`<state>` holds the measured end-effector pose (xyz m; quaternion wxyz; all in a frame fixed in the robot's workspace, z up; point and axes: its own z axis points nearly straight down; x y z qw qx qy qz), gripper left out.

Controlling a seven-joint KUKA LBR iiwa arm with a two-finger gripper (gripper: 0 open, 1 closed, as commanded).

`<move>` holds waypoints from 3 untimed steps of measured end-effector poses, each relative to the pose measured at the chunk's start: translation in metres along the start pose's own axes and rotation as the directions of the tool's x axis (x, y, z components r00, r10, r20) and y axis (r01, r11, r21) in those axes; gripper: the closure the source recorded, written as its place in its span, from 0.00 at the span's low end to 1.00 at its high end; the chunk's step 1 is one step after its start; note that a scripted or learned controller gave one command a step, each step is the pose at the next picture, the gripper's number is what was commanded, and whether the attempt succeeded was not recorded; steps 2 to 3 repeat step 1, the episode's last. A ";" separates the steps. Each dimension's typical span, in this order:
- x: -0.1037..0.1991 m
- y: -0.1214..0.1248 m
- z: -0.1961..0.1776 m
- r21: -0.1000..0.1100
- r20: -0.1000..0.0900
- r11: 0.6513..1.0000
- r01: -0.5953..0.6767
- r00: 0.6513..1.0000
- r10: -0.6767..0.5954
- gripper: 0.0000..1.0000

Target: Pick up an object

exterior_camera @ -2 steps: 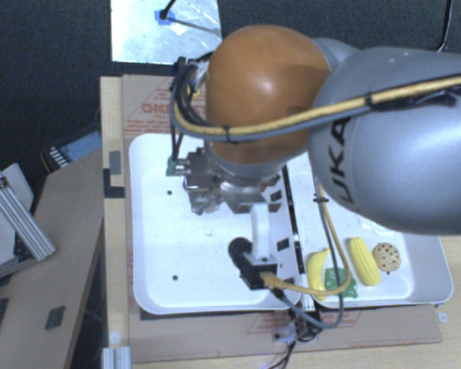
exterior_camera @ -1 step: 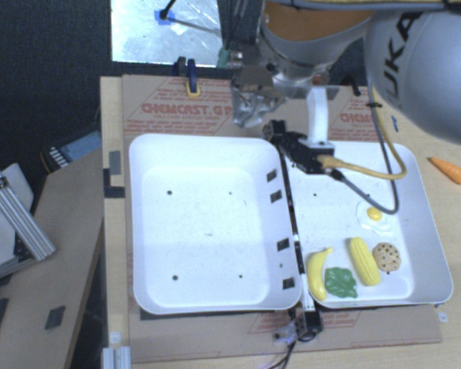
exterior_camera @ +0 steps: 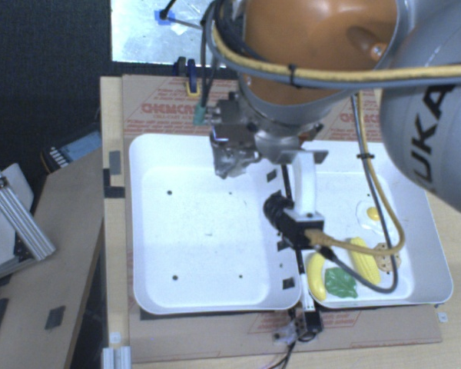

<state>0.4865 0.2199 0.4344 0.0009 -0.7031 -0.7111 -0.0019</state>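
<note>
My gripper (exterior_camera: 232,158) hangs below the big orange band of the arm, over the far right part of the left bin (exterior_camera: 150,206). Nothing shows beneath it on the bin floor. The objects lie in the right bin (exterior_camera: 426,237), toward its near side: a yellow banana-shaped piece (exterior_camera: 316,277), a green piece (exterior_camera: 340,284) touching it, and a yellow corn cob (exterior_camera: 364,257) just behind. A small white and yellow piece (exterior_camera: 373,214) rests further back. The gripper is well left of and beyond these objects. The arm hides the far part of the right bin.
A yellow cable (exterior_camera: 384,206) loops down from the arm over the right bin to a black fitting (exterior_camera: 286,220) by the divider between the bins. Cardboard lies under both bins. A metal rail (exterior_camera: 15,214) stands off the bench at left.
</note>
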 end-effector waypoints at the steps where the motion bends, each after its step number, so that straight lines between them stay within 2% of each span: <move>1: 0.003 0.008 0.229 0.015 0.010 1.000 -0.011 1.000 0.011 1.00; 3: 0.003 0.008 0.229 0.015 0.010 1.000 -0.011 1.000 0.011 1.00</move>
